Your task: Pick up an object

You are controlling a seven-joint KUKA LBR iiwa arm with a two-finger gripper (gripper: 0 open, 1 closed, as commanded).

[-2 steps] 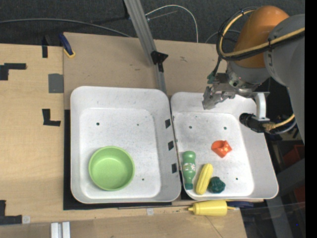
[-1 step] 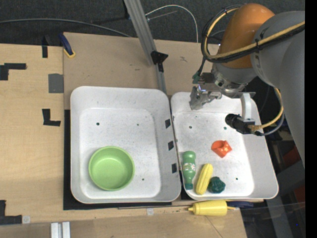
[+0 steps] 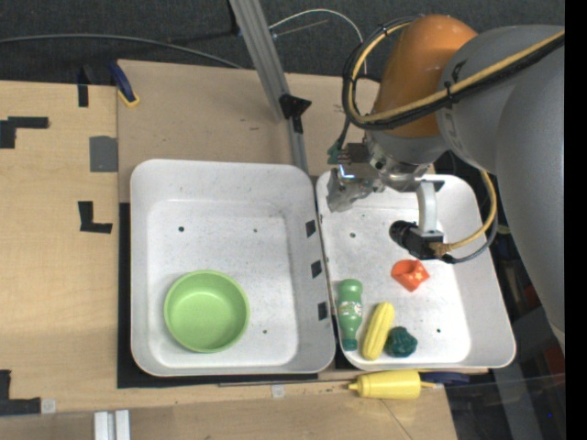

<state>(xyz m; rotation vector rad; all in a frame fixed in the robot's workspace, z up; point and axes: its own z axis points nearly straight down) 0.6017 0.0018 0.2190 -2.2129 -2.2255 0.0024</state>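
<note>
The right bin [image 3: 459,333] holds a small red block [image 3: 410,274], a green bottle [image 3: 348,302], a yellow banana-shaped toy [image 3: 376,329] and a dark green lump [image 3: 401,342]. My gripper [image 3: 347,189] hangs over the far left corner of that bin, well above and apart from these objects. Nothing shows between its fingers. The arm's wrist and orange band [image 3: 426,58] hide the far edge of the bin.
A green bowl [image 3: 206,311] lies in the near left of the left bin [image 3: 220,200]. A yellow object [image 3: 390,385] lies on the bench just in front of the right bin. A grey pole [image 3: 261,44] rises behind the bins. Cables loop near the wrist.
</note>
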